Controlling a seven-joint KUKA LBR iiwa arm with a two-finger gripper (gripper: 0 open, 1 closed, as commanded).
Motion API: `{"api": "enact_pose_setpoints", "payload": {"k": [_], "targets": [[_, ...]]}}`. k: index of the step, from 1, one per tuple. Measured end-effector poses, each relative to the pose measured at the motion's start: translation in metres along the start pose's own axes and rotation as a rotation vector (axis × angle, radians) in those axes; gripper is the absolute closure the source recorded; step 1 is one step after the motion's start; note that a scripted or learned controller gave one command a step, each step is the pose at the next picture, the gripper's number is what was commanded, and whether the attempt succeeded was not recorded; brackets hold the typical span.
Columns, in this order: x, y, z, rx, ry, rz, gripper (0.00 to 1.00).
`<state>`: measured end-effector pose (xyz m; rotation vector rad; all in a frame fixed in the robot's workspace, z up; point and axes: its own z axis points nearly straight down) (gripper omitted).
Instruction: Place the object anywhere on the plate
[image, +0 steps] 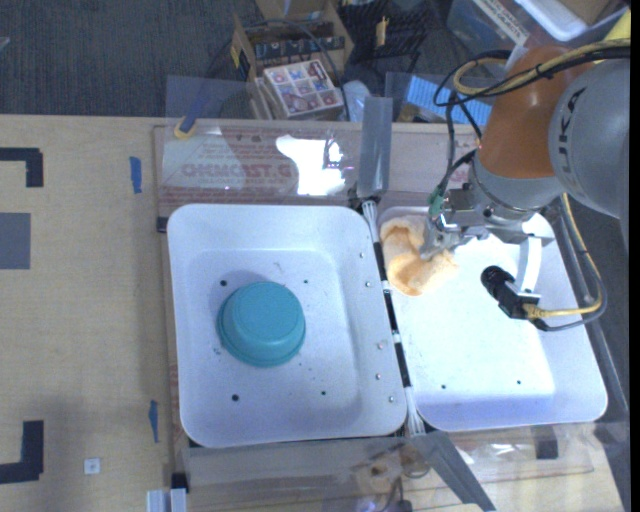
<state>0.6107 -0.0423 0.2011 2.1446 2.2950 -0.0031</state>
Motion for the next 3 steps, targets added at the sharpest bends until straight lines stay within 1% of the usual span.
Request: {"api": "enact_pose_setpoints", "payload": {"k": [1, 2, 3], "targets": [[0.0, 0.001, -0.024, -0.003, 0.0, -0.002, 1.0], [0.05, -0.023, -0.031, 0.0, 0.002, -0.401, 1.0], [0.089, -0.035, -0.036, -0.002, 0.002, -0.798, 1.0]]}}
